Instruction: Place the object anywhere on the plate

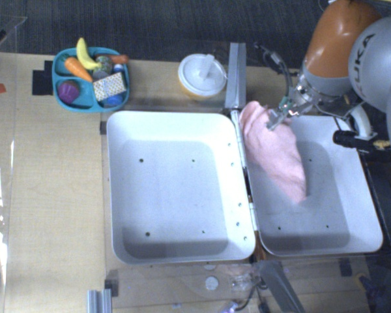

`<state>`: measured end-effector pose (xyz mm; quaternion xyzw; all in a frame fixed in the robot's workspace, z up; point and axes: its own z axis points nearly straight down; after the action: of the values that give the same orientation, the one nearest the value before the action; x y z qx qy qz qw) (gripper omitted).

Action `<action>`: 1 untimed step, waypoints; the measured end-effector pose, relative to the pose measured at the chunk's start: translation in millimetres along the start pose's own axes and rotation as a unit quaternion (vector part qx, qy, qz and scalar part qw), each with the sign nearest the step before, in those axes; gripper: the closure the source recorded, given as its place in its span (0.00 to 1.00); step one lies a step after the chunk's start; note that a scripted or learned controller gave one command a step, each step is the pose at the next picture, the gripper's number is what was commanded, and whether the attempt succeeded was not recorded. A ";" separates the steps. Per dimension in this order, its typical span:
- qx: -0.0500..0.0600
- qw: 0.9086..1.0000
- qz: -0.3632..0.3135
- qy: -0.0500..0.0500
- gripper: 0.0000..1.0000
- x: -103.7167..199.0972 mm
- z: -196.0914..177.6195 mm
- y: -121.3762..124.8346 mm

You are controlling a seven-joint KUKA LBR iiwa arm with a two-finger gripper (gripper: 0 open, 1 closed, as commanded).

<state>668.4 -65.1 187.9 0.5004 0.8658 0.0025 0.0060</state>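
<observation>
Pink cloth (275, 155) is lying in the right bin (352, 233), being pinched at its upper edge by the gripper (278, 114). A firm hold is being advised before lifting; no plate is being identified.

A cloth (274, 152) lies in the right bin (352, 233), left bin (169, 246) beside it.

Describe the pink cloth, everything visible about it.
The pink cloth looks soft, like a towel or rag, and is pale pink. It hangs or drapes in a long, crumpled fold in the right bin, near its left wall, wider at the top and narrowing downward. The gripper meets its upper edge, where the fabric bunches.
</observation>
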 end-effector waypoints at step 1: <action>-0.001 1.000 -0.003 0.000 1.00 -0.2 -39.6 3.7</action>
<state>671.2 -63.4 227.6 0.4976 0.8674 0.0031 0.0064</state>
